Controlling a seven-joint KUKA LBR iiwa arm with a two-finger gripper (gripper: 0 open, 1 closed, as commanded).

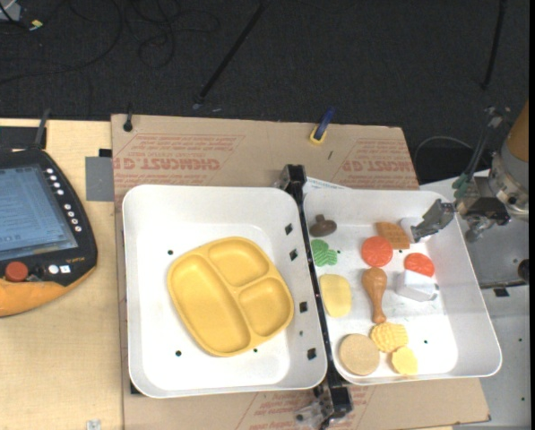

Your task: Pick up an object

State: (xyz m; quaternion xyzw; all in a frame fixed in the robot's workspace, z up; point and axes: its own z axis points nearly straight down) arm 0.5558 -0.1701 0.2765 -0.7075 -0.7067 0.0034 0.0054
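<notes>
At right of frame, the right bin (478, 330) holds toy food: a red tomato (377, 251), brown drumstick (375, 290), waffle square (394, 234), yellow corn (390, 336). The gripper (431, 219) hovers near the bin's upper right rim, holding nothing; finger state cannot be told. Left bin (151, 213) holds a yellow divided tray (229, 294), with bare floor around it.

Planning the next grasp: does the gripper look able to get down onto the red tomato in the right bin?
Probably yes. The gripper hovers near the right bin's upper right, and the red tomato lies open from above, with the cracker and drumstick close beside it.
</notes>
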